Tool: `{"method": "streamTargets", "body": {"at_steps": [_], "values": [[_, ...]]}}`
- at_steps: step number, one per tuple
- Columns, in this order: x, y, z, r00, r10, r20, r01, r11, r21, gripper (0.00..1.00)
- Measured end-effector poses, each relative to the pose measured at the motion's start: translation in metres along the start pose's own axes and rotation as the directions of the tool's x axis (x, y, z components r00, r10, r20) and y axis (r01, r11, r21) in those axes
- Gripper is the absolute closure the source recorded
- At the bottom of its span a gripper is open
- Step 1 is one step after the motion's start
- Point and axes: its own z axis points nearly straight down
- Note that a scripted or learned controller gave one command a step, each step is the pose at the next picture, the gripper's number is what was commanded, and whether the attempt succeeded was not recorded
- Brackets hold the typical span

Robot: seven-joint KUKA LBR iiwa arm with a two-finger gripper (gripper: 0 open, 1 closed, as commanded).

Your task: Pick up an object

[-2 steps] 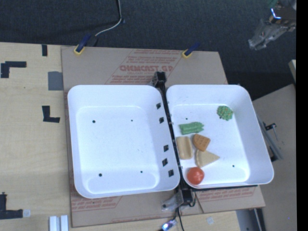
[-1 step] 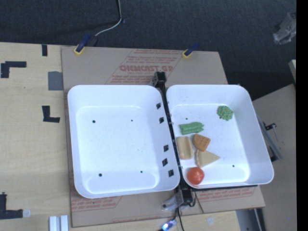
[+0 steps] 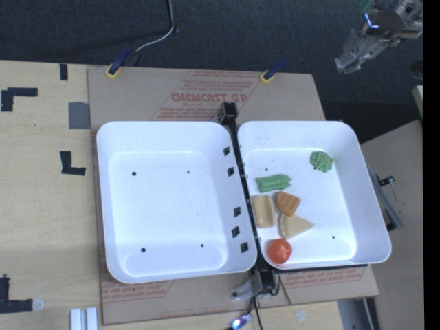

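Gripper [image 3: 352, 59] hangs at the frame's one o'clock corner, high over dark floor, well apart from both bins. Its grey fingers point down toward seven o'clock; whether they are wide or narrow I cannot tell, the view there being blurred. Nothing shows between them.

The left bin [image 3: 117, 143] sits at nine o'clock of the right bin [image 3: 344, 139]; their inner walls touch along a seam with small black clips. Both rest on a brown board [image 3: 199, 98] with red print, held at its far edge by two blue-and-yellow clamps.

All the objects lie in the right bin. A green bumpy lump [image 3: 321, 161] sits toward that bin's one o'clock, apart from the rest. A green pod [image 3: 273, 182] lies flat near the bin's centre, leaning to nine o'clock side. At the pod's six o'clock come a tan slab [image 3: 262, 211] close to the seam wall and, just beside it at three o'clock, an orange waffle piece [image 3: 287, 203]. A pale wedge [image 3: 295, 226] touches the waffle piece at its six o'clock. A red ball [image 3: 278, 251] rests at the bin's seven o'clock, near the front wall, just beside the wedge.

A white cable [image 3: 167, 19] runs down from twelve o'clock to the board's far left clamp.
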Motion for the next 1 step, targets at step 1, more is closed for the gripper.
{"method": "streamTargets", "body": {"at_steps": [1], "values": [[-0.0679,-0.0020,-0.0402,1.000,0.013,0.006,-0.013,1.000,-0.007,1.00]]}}
